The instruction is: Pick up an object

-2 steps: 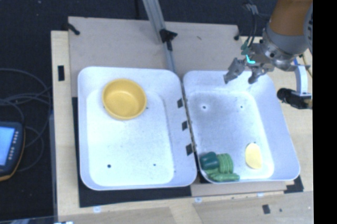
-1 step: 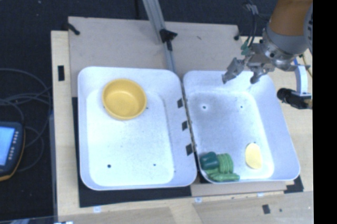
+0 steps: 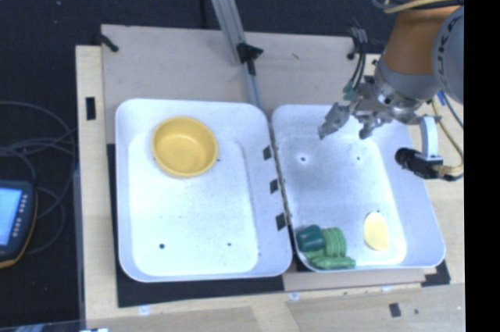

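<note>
Hovering over right bin's (image 3: 406, 190) far edge, gripper (image 3: 348, 125) fingers apart, nothing between; green toy (image 3: 324, 244) hugs near-left corner wall, so fingers risk jamming there.

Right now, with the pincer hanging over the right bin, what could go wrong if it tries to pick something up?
1. The pincer hangs over the far end of the right bin, apart from every object; closing there would likely grab nothing.
2. The green objects sit against the bin's near wall, so a finger may hit the rim.
3. The pale yellow piece looks flat and may slip.
</note>
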`<control>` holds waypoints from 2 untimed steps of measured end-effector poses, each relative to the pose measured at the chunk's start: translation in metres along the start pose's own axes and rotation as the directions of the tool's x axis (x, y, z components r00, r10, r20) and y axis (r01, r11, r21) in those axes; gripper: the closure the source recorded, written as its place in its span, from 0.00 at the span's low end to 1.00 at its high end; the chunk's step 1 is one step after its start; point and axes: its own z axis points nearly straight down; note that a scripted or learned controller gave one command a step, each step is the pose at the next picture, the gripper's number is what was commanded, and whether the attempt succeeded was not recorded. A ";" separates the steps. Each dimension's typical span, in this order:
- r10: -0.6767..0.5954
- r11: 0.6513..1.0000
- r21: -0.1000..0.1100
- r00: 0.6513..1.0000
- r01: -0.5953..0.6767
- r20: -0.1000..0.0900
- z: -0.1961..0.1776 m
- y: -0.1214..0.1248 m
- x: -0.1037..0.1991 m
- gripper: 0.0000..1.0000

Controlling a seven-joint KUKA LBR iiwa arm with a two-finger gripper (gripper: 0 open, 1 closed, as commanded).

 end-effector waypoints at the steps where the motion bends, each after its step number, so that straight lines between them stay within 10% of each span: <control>1: 0.000 1.000 0.000 1.000 0.000 0.000 0.044 -0.006 0.002 0.00; 2: -0.001 1.000 0.000 1.000 0.001 0.000 0.095 0.001 0.008 0.00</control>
